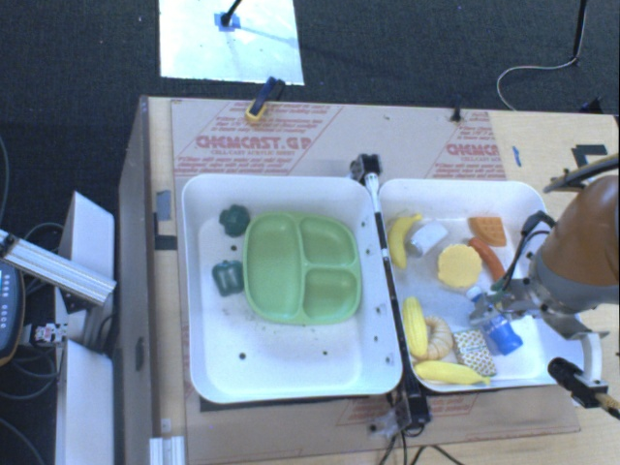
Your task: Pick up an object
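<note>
The grey two-finger gripper (494, 310) hangs low in the right white plastic bin (528, 198), just above a small blue cylindrical cup (503, 338) near the front rim; crowded toys surround it, and its opening cannot be judged

Bright, even overhead light; glare on the white sheet (231, 25) beyond the left bin (199, 356). Soft shadow under the green tray (300, 267) inside that bin. Slightly soft focus, low resolution throughout.

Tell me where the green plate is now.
The green plate lies in the left bin, with two small dark green toys just left of it.
</note>
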Robot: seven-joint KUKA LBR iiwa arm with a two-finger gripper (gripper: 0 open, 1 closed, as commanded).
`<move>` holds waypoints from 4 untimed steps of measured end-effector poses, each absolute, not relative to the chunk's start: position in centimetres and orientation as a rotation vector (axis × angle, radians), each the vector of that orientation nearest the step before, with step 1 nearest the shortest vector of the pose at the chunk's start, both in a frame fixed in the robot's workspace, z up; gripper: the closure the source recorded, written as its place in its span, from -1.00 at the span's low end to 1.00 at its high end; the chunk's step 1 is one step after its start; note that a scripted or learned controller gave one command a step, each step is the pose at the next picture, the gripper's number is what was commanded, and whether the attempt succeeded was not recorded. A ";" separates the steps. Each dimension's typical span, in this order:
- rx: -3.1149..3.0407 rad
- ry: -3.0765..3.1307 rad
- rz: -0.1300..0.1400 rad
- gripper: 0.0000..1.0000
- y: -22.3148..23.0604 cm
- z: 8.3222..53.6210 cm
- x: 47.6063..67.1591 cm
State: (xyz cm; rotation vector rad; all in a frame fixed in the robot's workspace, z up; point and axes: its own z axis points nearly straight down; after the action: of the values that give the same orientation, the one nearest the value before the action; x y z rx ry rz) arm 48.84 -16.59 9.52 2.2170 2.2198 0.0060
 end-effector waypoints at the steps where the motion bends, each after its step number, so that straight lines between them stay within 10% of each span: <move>1: 2.215 2.225 0.005 1.00 -7.3 18.5 48.8; 3: 2.216 2.226 0.002 1.00 4.7 24.2 50.0; 4: 2.219 2.222 0.003 1.00 11.4 11.0 52.4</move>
State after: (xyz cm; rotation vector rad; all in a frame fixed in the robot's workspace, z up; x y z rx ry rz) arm 52.41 11.36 10.96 2.2194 2.2216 0.0034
